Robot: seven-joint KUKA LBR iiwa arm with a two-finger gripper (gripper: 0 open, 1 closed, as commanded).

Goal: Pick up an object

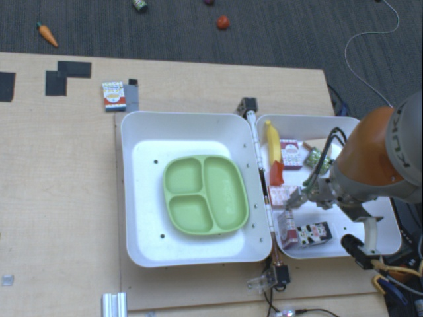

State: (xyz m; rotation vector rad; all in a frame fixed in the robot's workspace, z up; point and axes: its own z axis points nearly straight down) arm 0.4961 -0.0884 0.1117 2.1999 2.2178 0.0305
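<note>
The arm [380,157] reaches in from the right over the right bin [390,243]. The gripper [295,202] sits low above the clutter at that bin's left side; whether it is released or clenched cannot be told, and nothing is seen between its tips. The right bin holds a banana [271,139], a red packet [276,172], a small red-and-white box [290,152] and a black-and-white carton [312,233]. The left bin [132,197] holds a green divided plate [205,195]. A small carton [114,96] stands on the bench [59,190].
</note>
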